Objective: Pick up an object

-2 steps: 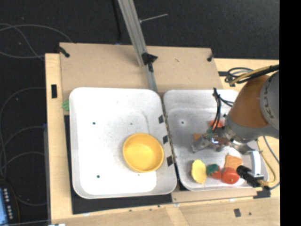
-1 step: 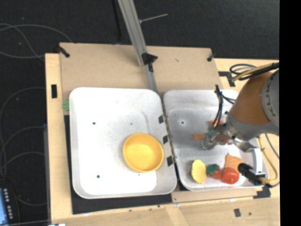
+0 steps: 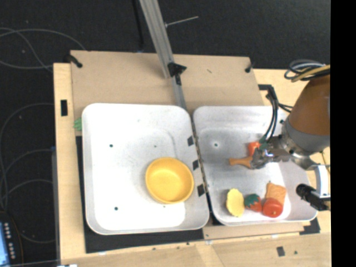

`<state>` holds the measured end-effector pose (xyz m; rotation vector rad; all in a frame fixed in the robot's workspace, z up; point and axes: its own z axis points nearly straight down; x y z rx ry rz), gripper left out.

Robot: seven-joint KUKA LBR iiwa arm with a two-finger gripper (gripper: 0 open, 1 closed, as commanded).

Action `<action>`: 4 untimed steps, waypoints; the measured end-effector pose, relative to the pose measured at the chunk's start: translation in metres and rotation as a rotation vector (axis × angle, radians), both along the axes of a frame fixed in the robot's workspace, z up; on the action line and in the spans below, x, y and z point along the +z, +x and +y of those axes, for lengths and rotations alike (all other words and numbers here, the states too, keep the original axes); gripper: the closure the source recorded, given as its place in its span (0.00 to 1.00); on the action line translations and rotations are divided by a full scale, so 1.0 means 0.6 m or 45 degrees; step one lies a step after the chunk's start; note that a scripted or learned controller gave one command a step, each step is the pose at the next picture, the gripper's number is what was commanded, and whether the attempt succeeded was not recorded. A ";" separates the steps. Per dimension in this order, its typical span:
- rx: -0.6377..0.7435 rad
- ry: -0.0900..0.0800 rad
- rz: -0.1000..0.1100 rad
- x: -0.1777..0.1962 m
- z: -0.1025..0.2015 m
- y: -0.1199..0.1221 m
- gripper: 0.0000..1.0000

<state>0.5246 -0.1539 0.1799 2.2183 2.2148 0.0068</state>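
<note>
I could miss. The long orange-brown thing (image 3: 240, 161) lies on the floor of the right bin (image 3: 222, 121). It is just beside my fingers (image 3: 257, 160), on the side away from my arm (image 3: 308, 121). Its near end looks as if it touches them, but I cannot be sure. It is thin and it looks smooth. If I pinch only its tip, it may swing, slip out and drop back into the bin. If I push it and do not pinch it, it may slide away from me.

I cannot tell if my fingers are spread or pressed together. They are small and dark here, and that makes me unsure I have anything at all.

A small red-orange bit (image 3: 253, 147) sits right by my fingers too, and I cannot tell what it is. It could get in the way.

A little pile lies near my fingers, by the front wall of the bin: a yellow piece (image 3: 235, 202), a green piece (image 3: 253, 199), a red ball (image 3: 271, 207) and an orange block (image 3: 275, 192). If I swing low, I may bump them.

The yellow bowl (image 3: 169, 179) is well apart from my fingers, in the left bin (image 3: 111, 127).

My arm reaches in over the far side wall of the right bin. It bends down, so my fingers are low over the bin floor and point toward the middle of the tabletop (image 3: 222, 71).
</note>
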 end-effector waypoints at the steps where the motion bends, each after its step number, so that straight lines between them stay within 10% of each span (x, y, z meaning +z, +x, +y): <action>1: 0.006 0.001 0.006 0.072 0.010 0.003 1.00; 2: 0.007 0.002 0.007 0.104 0.009 0.005 1.00; 4: 0.015 0.005 0.007 0.122 0.198 0.012 1.00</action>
